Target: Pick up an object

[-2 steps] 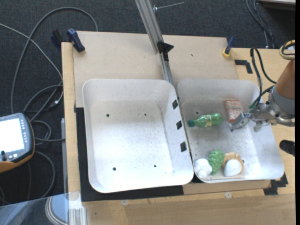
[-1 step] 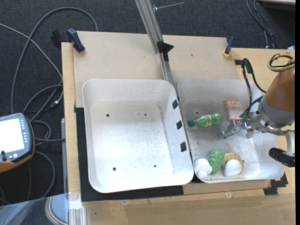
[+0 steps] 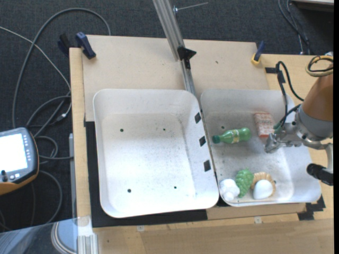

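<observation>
From above, the gripper (image 3: 271, 143) hangs low inside the right bin (image 3: 296, 194), near its right wall; whether it is open or closed cannot be told, and nothing is seen in its grasp. A small reddish box (image 3: 262, 124) lies just beyond it. A green bottle (image 3: 232, 136) lies to its left. Nearer the front rim sit a green leafy toy (image 3: 244, 180), a white ball (image 3: 229, 187) and a white egg-shaped piece (image 3: 262, 188).

Illumination is even and diffuse. Shadows are soft. The white bins (image 3: 143, 152) appear bright without glare. Overall sharpness is moderate, slightly grainy.
</observation>
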Tool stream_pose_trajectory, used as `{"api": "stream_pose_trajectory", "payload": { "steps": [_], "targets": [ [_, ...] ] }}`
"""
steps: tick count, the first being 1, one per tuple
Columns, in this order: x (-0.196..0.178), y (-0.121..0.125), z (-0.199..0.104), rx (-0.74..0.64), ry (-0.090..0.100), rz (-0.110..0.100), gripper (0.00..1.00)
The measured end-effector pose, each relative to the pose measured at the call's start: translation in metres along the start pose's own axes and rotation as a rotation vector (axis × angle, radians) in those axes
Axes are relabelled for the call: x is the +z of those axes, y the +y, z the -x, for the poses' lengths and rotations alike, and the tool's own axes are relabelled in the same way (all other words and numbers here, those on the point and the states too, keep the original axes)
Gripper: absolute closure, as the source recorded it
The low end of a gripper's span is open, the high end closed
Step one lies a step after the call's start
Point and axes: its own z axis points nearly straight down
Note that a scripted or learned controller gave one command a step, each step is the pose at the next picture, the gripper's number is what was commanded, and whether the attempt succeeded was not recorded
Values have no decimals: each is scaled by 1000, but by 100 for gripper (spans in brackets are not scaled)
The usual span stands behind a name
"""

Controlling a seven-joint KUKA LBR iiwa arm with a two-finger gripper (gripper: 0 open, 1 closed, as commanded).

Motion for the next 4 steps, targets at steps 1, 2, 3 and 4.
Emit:
{"api": "stream_pose_trajectory", "payload": {
  "steps": [1, 2, 3, 4],
  "targets": [
    [-63, -1, 5, 0, -4, 6, 100],
    [-118, 1, 5, -2, -4, 7, 100],
    [-94, 1, 5, 0, 0, -4, 100],
    [-107, 5, -52, -7, 3, -2, 100]
  ]
}}
